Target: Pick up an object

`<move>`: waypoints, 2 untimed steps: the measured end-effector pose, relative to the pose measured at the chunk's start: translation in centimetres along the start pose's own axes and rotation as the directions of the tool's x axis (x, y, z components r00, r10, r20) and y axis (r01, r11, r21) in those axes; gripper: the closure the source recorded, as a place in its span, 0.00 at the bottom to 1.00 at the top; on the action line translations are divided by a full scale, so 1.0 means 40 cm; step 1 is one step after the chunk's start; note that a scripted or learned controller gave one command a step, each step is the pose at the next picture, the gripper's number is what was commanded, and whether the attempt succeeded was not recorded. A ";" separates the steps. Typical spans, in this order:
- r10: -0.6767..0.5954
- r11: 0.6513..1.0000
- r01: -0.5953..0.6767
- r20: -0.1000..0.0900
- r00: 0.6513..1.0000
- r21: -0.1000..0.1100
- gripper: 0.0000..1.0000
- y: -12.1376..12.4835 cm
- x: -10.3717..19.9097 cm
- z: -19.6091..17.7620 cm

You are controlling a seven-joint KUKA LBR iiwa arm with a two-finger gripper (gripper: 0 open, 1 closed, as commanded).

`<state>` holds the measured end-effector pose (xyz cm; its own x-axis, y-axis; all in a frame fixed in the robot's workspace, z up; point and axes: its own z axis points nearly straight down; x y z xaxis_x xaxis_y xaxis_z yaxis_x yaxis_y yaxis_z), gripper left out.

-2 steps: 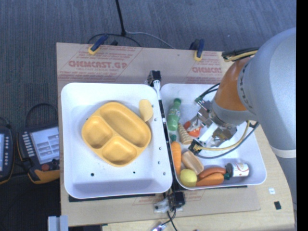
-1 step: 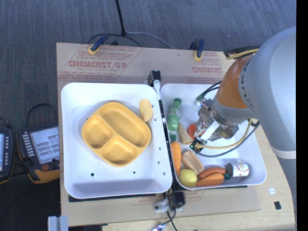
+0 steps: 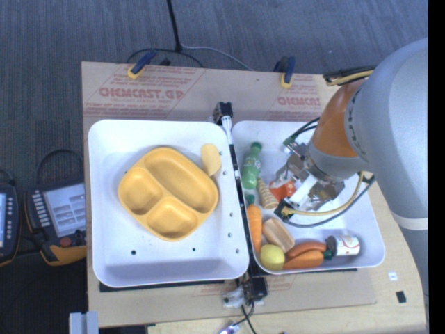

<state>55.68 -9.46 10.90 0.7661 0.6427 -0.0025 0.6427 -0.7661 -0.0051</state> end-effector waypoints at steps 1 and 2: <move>-0.184 0.982 0.183 -0.020 0.983 -0.039 0.00 -0.082 -0.130 0.034; -0.382 0.924 0.382 0.000 0.924 -0.004 0.00 0.016 0.016 0.011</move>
<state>56.58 -9.56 10.43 0.4630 0.8864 -0.0002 0.8864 -0.4630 -0.0021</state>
